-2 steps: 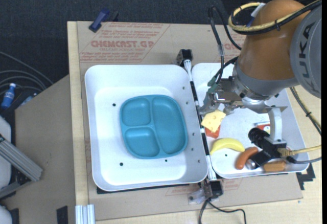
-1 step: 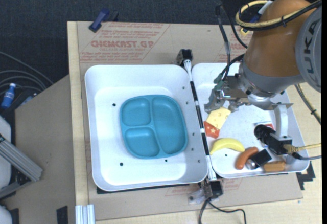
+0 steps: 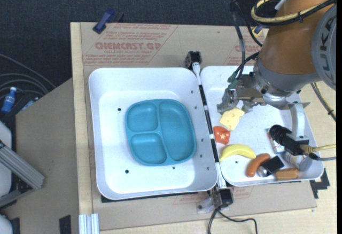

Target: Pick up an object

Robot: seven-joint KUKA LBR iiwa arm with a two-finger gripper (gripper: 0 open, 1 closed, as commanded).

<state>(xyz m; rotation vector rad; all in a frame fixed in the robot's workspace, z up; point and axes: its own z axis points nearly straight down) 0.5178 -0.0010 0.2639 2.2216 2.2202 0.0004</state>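
My gripper (image 3: 228, 102) hangs over the upper left part of the right bin (image 3: 304, 107), just above a yellow cheese wedge (image 3: 232, 119). Nothing shows as held in it. Below the wedge lies a small red piece with a star (image 3: 221, 134). Nearer the front edge are a yellow banana (image 3: 238, 151), an orange sausage (image 3: 257, 164), a small black block (image 3: 273, 165) and an orange stick-shaped piece (image 3: 287, 174). The arm's orange band and grey wrist cover the bin's upper right part.
The left bin (image 3: 107, 121) holds a blue divided plate (image 3: 160, 131) in its middle. A black clamp (image 3: 193, 59) sits at the top of the ridge between the bins. A blue clip (image 3: 103, 21) lies at the cardboard's far edge.
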